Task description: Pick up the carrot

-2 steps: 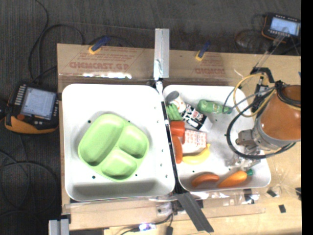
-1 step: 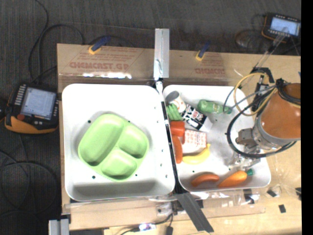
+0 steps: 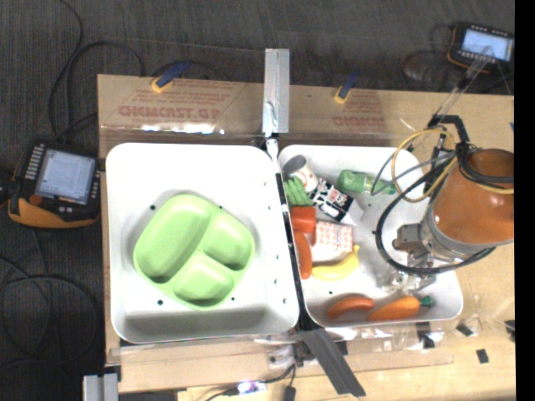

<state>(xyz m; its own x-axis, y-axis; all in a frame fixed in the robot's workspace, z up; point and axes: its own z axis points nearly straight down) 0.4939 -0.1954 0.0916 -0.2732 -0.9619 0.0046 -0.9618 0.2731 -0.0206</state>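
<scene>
carrot (image 3: pixel 394 309) lies at right bin's (image 3: pixel 451 303) front edge | gripper (image 3: pixel 410 281) just above it; claw state: can't tell | risk: may grab the orange thing (image 3: pixel 351 306) touching carrot; v. tight fit

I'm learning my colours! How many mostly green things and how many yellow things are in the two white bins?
Green: 3 (lime-green divided plastic plate, green plastic bottle, dark green leafy toy vegetable)
Yellow: 1 (curved yellow toy banana)
Total: 4
</scene>
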